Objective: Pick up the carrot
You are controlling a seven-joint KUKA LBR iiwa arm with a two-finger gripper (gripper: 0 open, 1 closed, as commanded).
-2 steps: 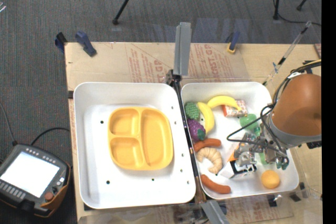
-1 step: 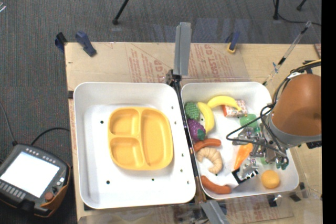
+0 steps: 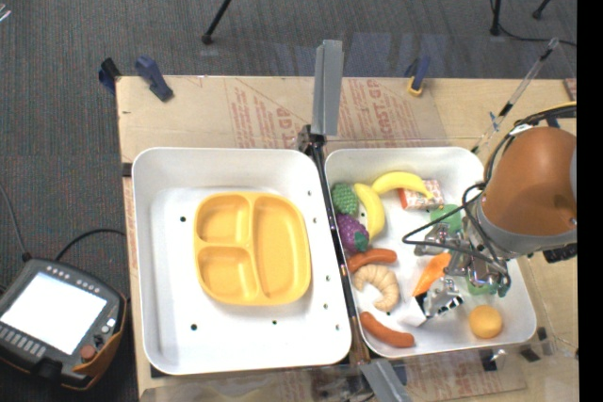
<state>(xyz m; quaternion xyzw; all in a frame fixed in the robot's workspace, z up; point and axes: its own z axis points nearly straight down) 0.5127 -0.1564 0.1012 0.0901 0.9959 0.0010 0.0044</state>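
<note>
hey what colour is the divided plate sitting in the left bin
Yellow. The divided plate has three compartments, seen plainly in the camera view.

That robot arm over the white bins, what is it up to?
The arm is reaching into the right bin, which holds toy food: a banana, a croissant, sausages and an orange ball. Its gripper sits low over the orange carrot, the piece it is meant to pick up. The carrot looks to be lying in the bin, not lifted. The left bin holds a yellow divided plate.
</note>
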